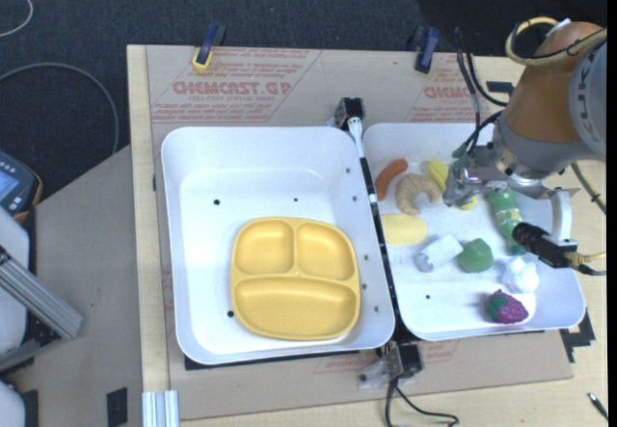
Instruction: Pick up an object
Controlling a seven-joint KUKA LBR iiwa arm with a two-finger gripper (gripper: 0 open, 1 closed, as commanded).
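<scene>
The right bin (453, 319) holds several small toy foods: an orange carrot (389, 175), a tan croissant (418, 190), a yellow piece (403, 229), a white block (441, 250), a green pepper (474, 255), a green bottle (504, 209), a white item (522, 273) and a purple grape bunch (507, 307). My gripper (460, 186) reaches down into this bin from the right, just right of the croissant and over a yellow object (439, 172). The arm's orange band (549, 97) rises above it.
The left bin (193, 174) carries a yellow three-compartment plate (294, 278). A black divider strip (370, 203) runs between the bins. Clamps (205, 47) sit at the board's back edge, and cables trail along the right side.
</scene>
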